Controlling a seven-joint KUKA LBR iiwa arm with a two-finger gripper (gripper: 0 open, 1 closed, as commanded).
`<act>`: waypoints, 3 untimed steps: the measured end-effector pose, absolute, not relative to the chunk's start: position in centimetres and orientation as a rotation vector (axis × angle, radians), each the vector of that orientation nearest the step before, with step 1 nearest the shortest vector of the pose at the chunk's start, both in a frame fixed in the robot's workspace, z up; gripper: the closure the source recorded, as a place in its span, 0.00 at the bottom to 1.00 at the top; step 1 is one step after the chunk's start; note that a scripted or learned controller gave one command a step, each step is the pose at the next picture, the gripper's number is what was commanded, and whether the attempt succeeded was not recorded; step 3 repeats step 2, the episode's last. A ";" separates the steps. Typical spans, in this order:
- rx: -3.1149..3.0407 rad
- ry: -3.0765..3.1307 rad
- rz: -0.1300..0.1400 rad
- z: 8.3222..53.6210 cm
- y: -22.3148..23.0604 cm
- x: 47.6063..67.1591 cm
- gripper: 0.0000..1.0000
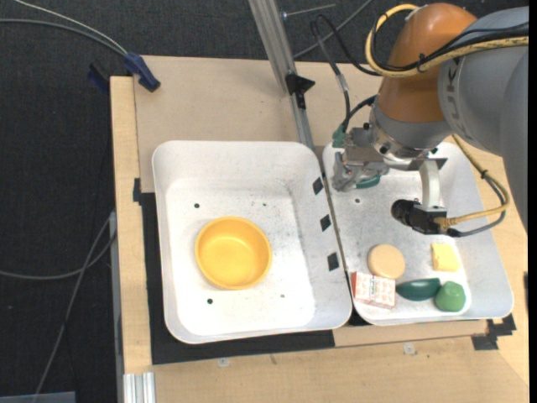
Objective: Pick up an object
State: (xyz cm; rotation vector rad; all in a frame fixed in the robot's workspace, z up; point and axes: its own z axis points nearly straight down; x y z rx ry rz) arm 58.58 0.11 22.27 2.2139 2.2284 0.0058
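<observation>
A yellow bowl sits left of centre in the left bin, clear of its walls. The gripper hovers at the right bin's far-left corner; its grip cannot be told.

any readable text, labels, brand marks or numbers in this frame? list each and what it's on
None can be read.
The small red and white packet at the right bin's near edge carries print, too small and blurred to read.
The yellow bowl, the left bin and the arm's orange band show no markings.
</observation>
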 end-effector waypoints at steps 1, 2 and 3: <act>2.215 2.227 0.006 23.1 4.5 59.9 1.00; 2.215 2.227 0.006 22.3 9.2 61.8 1.00; 2.215 2.227 0.006 22.3 9.2 61.8 1.00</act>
